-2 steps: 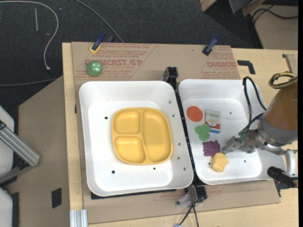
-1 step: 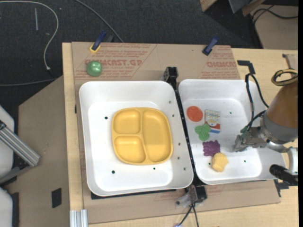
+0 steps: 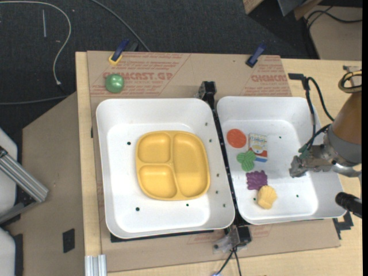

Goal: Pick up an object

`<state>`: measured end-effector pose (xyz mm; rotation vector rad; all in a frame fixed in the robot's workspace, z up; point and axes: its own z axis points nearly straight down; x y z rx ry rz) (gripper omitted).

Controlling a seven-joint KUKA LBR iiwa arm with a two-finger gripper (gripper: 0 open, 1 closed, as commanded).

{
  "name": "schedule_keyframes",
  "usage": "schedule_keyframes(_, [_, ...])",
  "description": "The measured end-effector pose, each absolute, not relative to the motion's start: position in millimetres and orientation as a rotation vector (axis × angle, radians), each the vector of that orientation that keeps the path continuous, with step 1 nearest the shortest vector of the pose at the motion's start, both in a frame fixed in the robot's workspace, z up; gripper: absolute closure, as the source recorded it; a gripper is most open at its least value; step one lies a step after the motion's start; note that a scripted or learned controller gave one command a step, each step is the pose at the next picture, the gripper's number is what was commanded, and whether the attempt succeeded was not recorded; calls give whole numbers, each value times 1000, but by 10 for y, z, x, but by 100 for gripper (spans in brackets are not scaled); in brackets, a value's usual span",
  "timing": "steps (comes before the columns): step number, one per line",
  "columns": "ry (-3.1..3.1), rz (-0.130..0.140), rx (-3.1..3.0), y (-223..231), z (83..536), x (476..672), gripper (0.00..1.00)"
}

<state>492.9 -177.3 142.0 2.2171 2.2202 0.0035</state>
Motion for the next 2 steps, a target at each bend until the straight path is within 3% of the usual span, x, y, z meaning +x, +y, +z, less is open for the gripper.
schedule_keyframes(2, [2218, 5, 2214, -1899, 2526, 4949, 100])
